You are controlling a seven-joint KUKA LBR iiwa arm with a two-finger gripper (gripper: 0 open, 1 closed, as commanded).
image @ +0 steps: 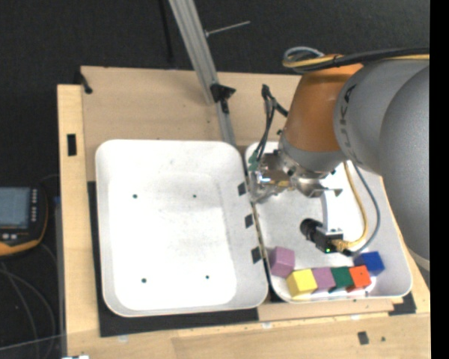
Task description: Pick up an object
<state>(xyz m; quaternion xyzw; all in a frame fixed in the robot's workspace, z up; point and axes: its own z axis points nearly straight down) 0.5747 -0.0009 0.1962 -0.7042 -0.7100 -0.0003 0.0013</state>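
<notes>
Far left, off the bench, a small handheld screen unit (11, 214) w/ an orange body lies on the dark floor, cables below it. The wooden bench (71, 163) carries two shallow white bins side by side. The left bin (112, 170) has a bare white floor w/ a few small dark dots. A grey metal pole (198, 51) slants from top centre down to the gap between the bins, w/ a black clamp partway along it.

Right bin (395, 275): the blocks sit bunched along its near edge. L to R: a purple block (282, 261) a bit apart, nearer the bin's left wall; a yellow block (301, 281) just beside it; then a pale purple block (323, 278), a green block (340, 277), an orange block (358, 277), all touching in a row; a blue block (371, 262) just behind the orange one.

The arm (382, 126) comes in from the right, grey w/ the orange band, over the far part of the right bin. The gripper (268, 179) is at that bin's left wall, well apart from the blocks; can't tell how it's set. Nothing seen in its grasp. Cables loop from the wrist down to a small black unit (318, 234) w/ a green light.
</notes>
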